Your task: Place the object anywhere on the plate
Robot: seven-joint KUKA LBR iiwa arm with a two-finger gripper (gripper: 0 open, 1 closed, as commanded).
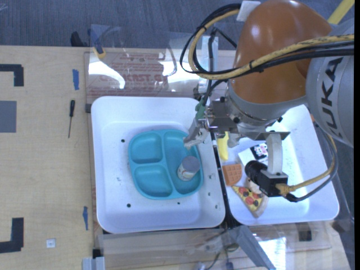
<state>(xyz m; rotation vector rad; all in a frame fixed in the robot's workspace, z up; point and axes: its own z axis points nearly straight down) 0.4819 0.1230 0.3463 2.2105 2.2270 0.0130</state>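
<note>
Two white bins (107,207) side by side on worktop (39,179). One blue divided plate (149,167), three compartments. One grey round object (188,166) on plate. Toy food, lower right: one waffle (232,173), one pizza slice (250,198), one yellow piece (223,148). One screwdriver (71,116), left.

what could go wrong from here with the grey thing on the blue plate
1. The small grey round object lies in the right compartment of the blue divided plate, near the rim; a nudge might roll it out.
2. The gripper hangs close above that plate edge, so pulling away could clip the plate or the object.
3. The waffle piece and pizza slice in the right white bin sit under the arm's cabling and could be dragged.
</note>
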